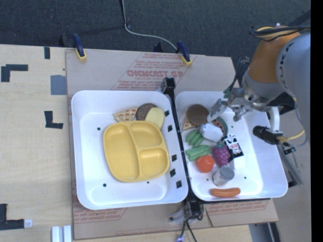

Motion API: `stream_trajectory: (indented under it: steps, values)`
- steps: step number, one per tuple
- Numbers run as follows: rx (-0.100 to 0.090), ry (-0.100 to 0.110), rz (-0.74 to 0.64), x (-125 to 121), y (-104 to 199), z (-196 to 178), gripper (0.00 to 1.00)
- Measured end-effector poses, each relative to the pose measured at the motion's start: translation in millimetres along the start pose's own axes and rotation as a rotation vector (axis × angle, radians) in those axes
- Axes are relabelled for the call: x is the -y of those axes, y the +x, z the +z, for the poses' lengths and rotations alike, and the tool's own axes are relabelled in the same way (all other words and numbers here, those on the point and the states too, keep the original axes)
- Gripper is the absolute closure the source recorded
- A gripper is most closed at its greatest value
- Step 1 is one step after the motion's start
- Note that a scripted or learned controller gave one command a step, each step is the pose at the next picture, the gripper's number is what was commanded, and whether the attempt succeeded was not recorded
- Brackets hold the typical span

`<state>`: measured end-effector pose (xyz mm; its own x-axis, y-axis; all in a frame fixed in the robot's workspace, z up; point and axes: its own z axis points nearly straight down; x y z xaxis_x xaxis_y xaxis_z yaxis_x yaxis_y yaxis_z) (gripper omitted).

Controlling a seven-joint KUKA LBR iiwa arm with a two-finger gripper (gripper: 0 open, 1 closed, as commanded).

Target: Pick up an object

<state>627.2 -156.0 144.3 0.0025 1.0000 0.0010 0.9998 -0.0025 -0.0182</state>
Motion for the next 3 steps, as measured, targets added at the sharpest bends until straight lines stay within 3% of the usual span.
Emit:
stream_trajectory:
  steps: [1,2,3]
  values:
    - [-0.003,-0.014,-0.001,-3,-38,62,0.00]
    - [0.004,-0.023,-0.005,31,1,59,0.00]
    - [0.004,-0.018,-0.010,-17,50,61,0.00]
